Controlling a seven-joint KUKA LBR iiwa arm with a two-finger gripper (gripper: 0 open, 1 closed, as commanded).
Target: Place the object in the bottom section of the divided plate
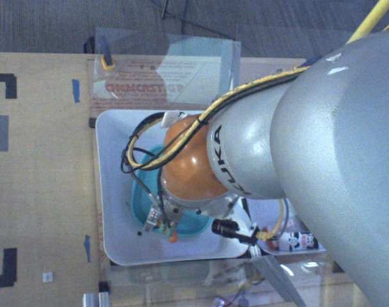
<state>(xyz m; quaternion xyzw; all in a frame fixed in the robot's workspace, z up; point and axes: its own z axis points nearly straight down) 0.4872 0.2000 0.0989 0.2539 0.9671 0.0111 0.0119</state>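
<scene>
One arm (297, 146) hung over the white bin (111, 171), so its gripper (159, 219) stood low above the teal divided plate (140, 203). A small orange object (173, 238) showed beside the plate's rim; the tool's state I could not tell.

The bin (111, 190) was white, and the plate (141, 200) lying in it was teal, with a small orange thing (173, 238) at the plate's lower rim. Above the plate the arm (297, 146) was pale grey with black lettering, its band (188, 162) glossy orange, and yellow and black cables (143, 152) looped beside the band. Left of the bin the bench (41, 190) was light tan wood marked with black corner brackets and short blue tape strips.
</scene>
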